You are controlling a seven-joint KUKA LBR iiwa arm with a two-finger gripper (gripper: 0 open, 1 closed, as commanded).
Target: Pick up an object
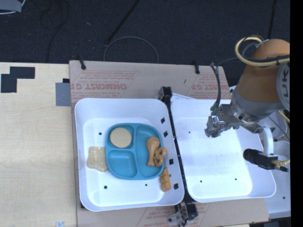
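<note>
My gripper (213, 126) hangs over the right bin (222, 183), near its upper middle, with nothing visible between its fingers. In the left bin (90, 112) lies a blue sectioned plate (125, 167). On the plate rest a round tan cookie (120, 137) and a brown pretzel-like piece (155, 151). A pale bread-like piece (97, 158) lies just left of the plate. A small orange-brown piece (164, 179) sits at the plate's lower right corner.
A black divider bar (173, 141) runs between the two bins. A black cylindrical part (259, 158) of the arm juts over the right bin's right side. Cardboard (123, 82) underlies both bins.
</note>
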